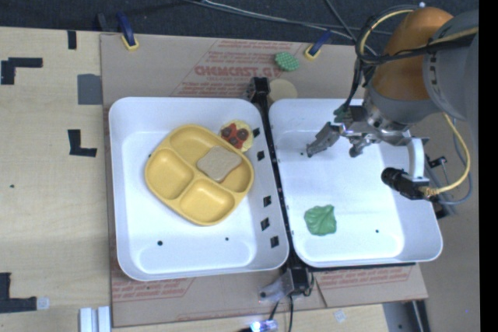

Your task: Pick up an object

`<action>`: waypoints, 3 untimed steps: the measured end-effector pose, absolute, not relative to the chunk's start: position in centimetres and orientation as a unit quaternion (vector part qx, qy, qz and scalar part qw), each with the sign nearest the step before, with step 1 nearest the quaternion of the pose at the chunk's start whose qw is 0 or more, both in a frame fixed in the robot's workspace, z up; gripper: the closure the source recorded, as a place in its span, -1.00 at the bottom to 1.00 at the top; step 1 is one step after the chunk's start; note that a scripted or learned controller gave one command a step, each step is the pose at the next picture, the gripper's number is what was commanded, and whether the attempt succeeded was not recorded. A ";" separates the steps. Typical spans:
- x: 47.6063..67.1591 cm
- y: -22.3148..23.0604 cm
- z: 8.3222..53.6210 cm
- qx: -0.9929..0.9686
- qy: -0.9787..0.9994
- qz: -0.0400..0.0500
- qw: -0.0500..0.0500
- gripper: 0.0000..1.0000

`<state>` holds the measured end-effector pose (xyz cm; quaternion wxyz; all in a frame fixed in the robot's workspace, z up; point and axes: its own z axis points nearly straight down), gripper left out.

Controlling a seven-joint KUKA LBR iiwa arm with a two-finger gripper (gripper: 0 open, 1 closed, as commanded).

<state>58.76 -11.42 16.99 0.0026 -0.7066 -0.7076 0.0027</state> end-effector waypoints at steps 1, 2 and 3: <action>58.6 -11.0 10.5 -0.707 -0.708 0.003 0.003 -1.00; 58.6 -11.0 8.4 -0.707 -0.708 0.001 0.000 -1.00; 58.6 -11.0 9.6 -0.706 -0.708 0.000 -0.001 1.00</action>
